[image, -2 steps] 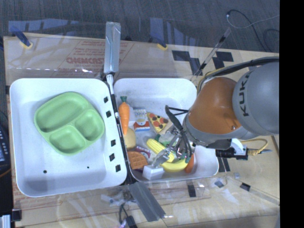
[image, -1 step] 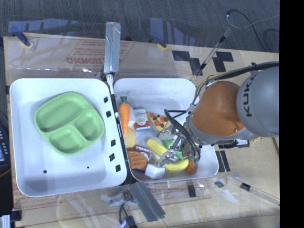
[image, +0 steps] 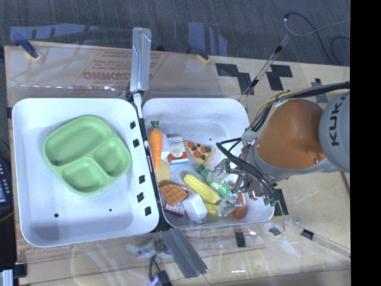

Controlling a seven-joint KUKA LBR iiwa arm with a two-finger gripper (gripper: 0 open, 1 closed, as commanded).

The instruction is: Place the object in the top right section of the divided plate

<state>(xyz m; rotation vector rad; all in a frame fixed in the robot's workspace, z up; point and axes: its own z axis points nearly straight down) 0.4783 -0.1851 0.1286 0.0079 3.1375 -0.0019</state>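
step: I read this as the pick phase, nothing carried over to the plate yet
arm: I've got the gripper (image: 233, 189) down in the right bin (image: 196, 113), lower right part, among the toy food
claw: can't tell if it's apart or together, cables and wrist hardware sit over it, so I won't call a grasp
object: task doesn't say which item; candidates all lie in the right bin. Nearest the tool are a green piece (image: 219, 187), the corn (image: 200, 187) just beside it and a red piece (image: 239, 211) by the bin's lower right corner
other items: carrot (image: 155, 147) along the left wall, pizza slice (image: 199, 152) mid bin, waffle (image: 172, 193) and white cup (image: 194, 208) lower down
plate: green divided plate (image: 87, 152) in the left bin (image: 36, 219), well apart from the arm, sections look bare
target: I take the small section nearest the bin divider, approx upper right of the plate
next: need a confirmed grip on one item, lift clear of the clutter, cross the divider w/o snagging, lower over that section, release
risk: items packed tight, could grab two or none
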